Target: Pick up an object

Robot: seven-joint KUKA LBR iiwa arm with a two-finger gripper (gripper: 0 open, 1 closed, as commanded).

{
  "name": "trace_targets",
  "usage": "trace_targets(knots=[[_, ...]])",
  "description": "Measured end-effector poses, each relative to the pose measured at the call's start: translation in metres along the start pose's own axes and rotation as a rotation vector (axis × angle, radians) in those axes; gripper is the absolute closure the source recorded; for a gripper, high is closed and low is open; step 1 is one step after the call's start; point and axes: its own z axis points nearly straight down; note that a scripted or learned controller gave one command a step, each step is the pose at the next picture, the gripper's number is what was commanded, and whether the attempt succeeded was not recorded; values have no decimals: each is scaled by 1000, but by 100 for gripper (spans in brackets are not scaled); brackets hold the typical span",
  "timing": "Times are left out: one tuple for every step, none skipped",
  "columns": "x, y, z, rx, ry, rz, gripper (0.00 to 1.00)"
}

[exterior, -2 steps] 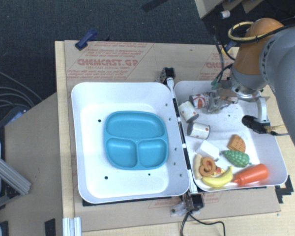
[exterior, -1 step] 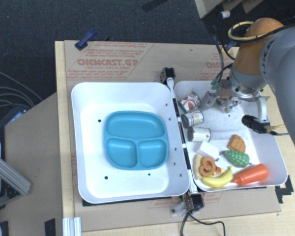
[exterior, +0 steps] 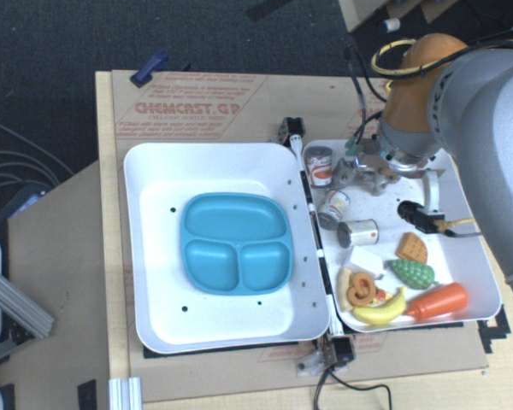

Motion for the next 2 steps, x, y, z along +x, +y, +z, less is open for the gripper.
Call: trace_targets(knots=[[1, 1, -11, -4, -1, -1, 100], [-3, 0, -12, -3, -8, 1, 0]])
